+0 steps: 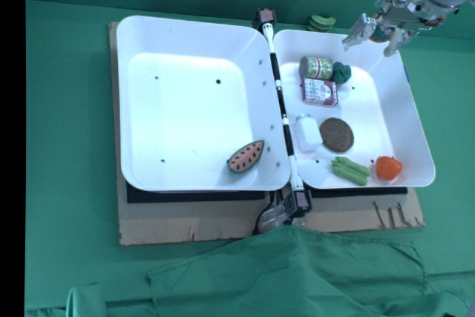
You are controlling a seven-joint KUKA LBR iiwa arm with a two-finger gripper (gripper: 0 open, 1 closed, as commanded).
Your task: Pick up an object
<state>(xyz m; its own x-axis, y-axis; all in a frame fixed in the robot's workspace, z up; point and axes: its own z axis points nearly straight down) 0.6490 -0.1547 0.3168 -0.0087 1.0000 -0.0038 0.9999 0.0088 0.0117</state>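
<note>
Spread apart with nothing between them, the jaws of the gripper [376,35] hang over the far right corner of the right bin [415,126]. Nearest in that bin lie an orange pepper [387,168] and green beans [349,169], then a brown patty [336,134] beside a white bottle [308,132]. Farther back sit a red packet [320,91], a can [316,67] and broccoli [341,73], just left of and nearer than the gripper. A watermelon slice [246,157] lies in the left bin [148,41].
</note>
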